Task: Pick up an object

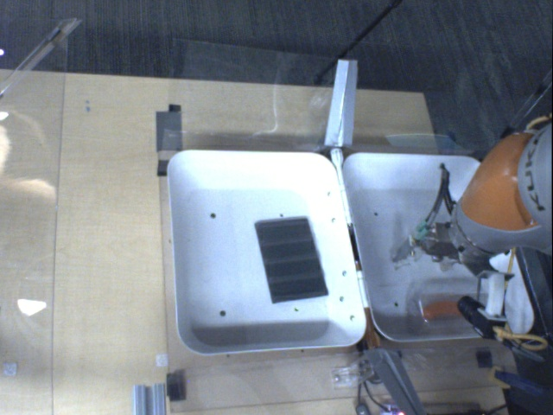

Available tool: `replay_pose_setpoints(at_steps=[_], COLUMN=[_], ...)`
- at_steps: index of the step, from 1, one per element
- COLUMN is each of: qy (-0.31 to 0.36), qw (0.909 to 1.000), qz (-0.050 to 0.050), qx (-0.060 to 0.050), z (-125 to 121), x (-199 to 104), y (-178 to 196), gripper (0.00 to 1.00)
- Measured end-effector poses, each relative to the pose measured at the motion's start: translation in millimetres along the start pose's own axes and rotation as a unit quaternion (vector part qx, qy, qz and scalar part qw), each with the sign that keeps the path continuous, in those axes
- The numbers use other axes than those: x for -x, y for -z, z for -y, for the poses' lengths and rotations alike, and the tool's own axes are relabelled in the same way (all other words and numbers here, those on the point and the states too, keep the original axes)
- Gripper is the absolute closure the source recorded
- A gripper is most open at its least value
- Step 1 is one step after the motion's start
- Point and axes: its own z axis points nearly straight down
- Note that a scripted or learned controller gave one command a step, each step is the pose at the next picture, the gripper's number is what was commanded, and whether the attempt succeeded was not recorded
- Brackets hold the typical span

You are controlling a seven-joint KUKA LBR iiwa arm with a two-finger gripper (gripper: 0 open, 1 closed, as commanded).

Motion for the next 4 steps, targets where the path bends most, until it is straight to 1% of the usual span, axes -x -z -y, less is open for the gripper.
replay_pose_setpoints(at_steps=[1, 2, 3, 4], qy=[0.05, 0.013, -0.028, -0.023], qw=[0.9987, 0.9999, 0.9996, 0.9997], qz=[0.001, -0.001, 0.0, 0.001], qx=[0.004, 0.004, 0.003, 0.007], z=[-84.1, -36.2, -128.4, -131.1], x=[21.7, -39.2, -56.7, -58.7], y=[-4.9, -3.5, -6.5, 7.2], gripper=[0.0, 0.0, 0.0, 1.0])
